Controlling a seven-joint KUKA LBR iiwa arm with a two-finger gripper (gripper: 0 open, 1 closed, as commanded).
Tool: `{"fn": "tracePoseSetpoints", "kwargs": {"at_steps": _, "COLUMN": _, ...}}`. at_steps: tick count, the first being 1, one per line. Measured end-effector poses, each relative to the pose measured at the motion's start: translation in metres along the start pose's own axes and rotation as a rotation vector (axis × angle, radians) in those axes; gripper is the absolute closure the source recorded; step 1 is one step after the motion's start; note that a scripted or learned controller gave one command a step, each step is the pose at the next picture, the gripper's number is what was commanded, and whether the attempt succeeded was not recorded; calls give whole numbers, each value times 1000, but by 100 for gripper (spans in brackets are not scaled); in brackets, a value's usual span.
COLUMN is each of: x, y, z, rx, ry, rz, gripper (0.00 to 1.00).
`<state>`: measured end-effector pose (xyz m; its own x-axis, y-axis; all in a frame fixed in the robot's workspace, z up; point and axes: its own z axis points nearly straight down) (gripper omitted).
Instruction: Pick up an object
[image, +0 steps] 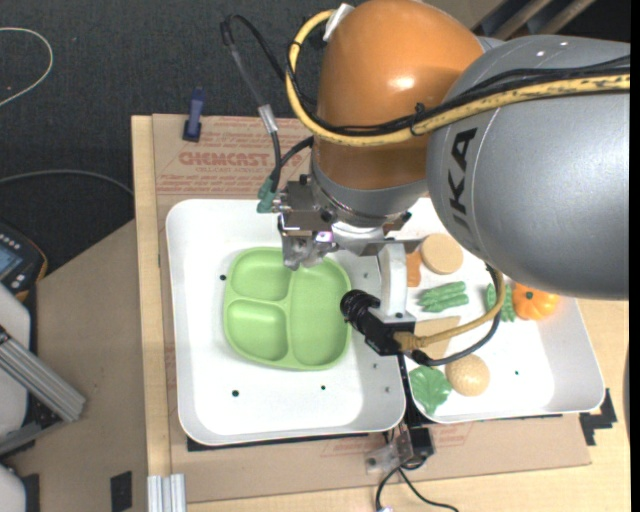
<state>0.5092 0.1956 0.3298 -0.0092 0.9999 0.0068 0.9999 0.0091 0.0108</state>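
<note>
Left bin (200, 330): gripper (303, 252) over green tray (285, 310).

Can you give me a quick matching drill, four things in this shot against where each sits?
Things:
1. green divided plate
2. orange toy
3. blue clip
4. round tan piece

Places:
A. right bin, near its front edge
B. cardboard sheet, behind the bins
C. left bin
D. right bin, close under the arm

Pairs: 1-C, 2-D, 3-B, 4-A
</note>
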Motion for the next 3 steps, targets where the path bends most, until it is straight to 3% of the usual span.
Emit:
{"fn": "tracePoseSetpoints", "kwargs": {"at_steps": 1, "x": -138, "y": 8, "z": -83, "rx": -2, "ry": -9, "rz": 24, "gripper": 100}}
{"fn": "tracePoseSetpoints", "kwargs": {"at_steps": 2, "x": -96, "y": -29, "z": -23, "rx": 19, "ry": -7, "rz": 6, "gripper": 100}}
{"fn": "tracePoseSetpoints", "kwargs": {"at_steps": 3, "x": -97, "y": -26, "z": -37, "rx": 9, "ry": -7, "rz": 8, "gripper": 100}}
